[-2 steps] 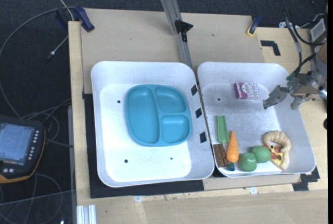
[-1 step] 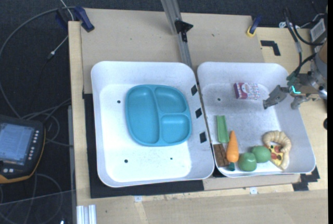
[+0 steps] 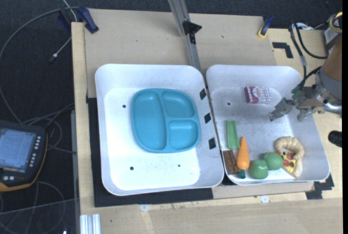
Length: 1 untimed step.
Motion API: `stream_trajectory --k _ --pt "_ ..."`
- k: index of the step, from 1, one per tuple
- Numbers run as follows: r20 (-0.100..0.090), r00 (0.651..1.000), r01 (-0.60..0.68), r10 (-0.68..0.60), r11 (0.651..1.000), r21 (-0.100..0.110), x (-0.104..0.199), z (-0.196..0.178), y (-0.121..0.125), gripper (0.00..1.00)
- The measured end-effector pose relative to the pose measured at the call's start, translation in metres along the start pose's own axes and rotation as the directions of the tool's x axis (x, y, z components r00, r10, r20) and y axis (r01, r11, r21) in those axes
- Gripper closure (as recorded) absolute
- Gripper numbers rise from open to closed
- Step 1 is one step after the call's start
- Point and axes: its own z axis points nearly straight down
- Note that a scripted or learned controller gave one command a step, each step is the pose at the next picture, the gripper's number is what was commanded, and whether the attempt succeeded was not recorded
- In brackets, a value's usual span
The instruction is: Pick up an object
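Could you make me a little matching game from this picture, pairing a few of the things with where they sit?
Things:
1. blue divided plate
2. toy carrot
3. pink and white packet
4. gripper

Places:
A. upper part of the right bin
B. left bin
C. over the right bin's right side
D. near the right bin's lower edge, beside a green strip

Pairs: 1-B, 2-D, 3-A, 4-C

The gripper [image 3: 291, 109] hangs over the right bin [image 3: 217, 81], at about 3 o'clock in it; a pink-and-white packet [image 3: 257, 94] lies near its 10 o'clock; toy foods, a carrot [image 3: 243, 153] among them, crowd the bin's 6 o'clock edge; the left bin [image 3: 109, 81] holds a blue divided plate [image 3: 165, 119].
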Motion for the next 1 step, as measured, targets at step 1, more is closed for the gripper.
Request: stream_trajectory --k 1 --pt "-0.002 1.000 0.000 0.000 1.000 0.002 0.0002 0.0635 -0.0029 0.00"
